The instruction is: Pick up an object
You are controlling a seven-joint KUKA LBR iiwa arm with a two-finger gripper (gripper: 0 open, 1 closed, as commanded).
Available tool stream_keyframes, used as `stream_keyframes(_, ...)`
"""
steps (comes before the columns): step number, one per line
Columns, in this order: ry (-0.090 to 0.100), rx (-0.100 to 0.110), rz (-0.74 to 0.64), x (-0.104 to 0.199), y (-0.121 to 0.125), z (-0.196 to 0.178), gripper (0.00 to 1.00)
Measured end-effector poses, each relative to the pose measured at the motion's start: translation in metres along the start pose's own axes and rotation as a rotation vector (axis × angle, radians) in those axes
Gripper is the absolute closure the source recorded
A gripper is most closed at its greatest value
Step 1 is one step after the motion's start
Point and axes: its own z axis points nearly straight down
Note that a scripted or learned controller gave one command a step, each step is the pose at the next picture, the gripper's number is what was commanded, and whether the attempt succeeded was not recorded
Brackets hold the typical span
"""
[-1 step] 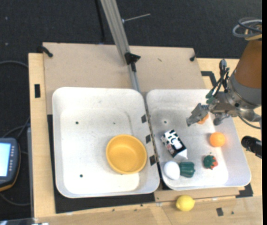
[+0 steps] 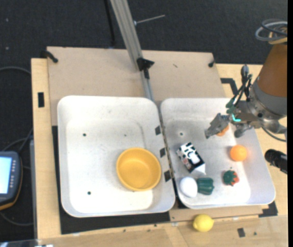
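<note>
Nothing is picked up yet. The gripper [image 2: 227,127] hovers open and empty over the right bin [image 2: 187,112], with the orange ball [image 2: 238,153] just nearer; descent and grasp remain.

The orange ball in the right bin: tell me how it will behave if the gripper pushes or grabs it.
The orange ball looks round and smooth, so a push would probably send it rolling across the right bin. It lies apart from its neighbours, so little would stop it. Two fingers may squeeze it sideways out of the gripper.
</note>
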Motion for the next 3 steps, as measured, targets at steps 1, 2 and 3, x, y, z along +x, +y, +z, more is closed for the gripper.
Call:
stream_keyframes(1,-0.003,0.007,0.003,-0.008,0.008,0.054,0.0)
stream_keyframes(2,-0.003,0.007,0.003,-0.015,0.016,0.107,0.0)
stream_keyframes(3,-0.002,-0.001,0.002,-0.024,0.014,0.16,0.0)
